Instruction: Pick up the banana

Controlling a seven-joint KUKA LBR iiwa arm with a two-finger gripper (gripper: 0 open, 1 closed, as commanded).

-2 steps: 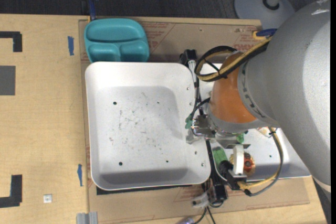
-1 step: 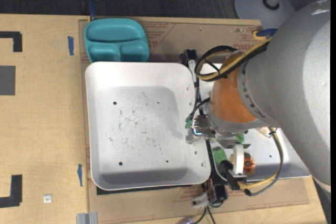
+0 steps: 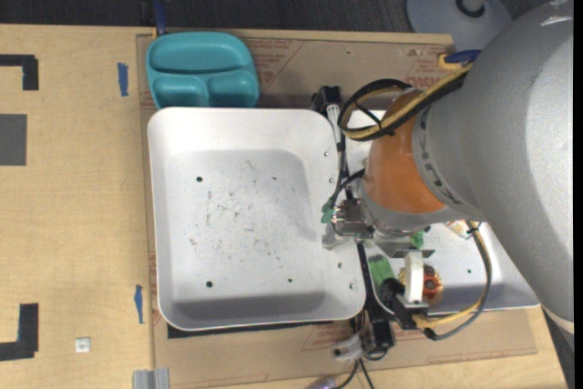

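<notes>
I have the arm [image 3: 428, 168] hanging low over the right bin [image 3: 510, 287], its bulk covering most of that bin. I cannot tell the gripper's state, and I cannot make out the banana; I judge it lies beneath the wrist. To do this well, I would confirm a grasp before lifting. The left bin [image 3: 173, 196] and teal tray [image 3: 202, 68] carry no legible writing.

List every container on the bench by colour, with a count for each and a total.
White bins: 2, the left bin and the right bin, which is mostly covered by the arm
Teal divided tray: 1, behind the left bin
Total: 3
</notes>
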